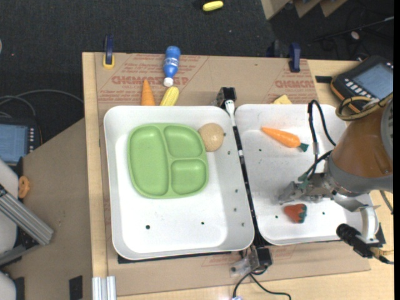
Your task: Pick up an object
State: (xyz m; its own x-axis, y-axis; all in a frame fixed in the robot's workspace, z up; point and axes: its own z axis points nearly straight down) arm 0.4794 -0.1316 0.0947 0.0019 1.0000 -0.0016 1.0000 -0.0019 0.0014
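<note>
Grey metal end effector [299, 192] hangs low in the right white bin [269, 167], just above a small red strawberry toy [295, 212]. Orange plastic carrot [281, 137] lies farther back. Left white bin [119, 186] holds a green divided plate [167, 160].

Blue bottle [171, 65] and perhaps corn [169, 95] on cardboard [206, 74] behind the bins.

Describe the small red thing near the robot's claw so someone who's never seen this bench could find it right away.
Start at the right-hand shallow white bin, the one the grey arm reaches into. Near its front edge, just below the claw, lies a small red strawberry-like toy with a green tip. The bin's other item, a long orange toy carrot, lies toward the back; this one is short, rounded and red.
</note>
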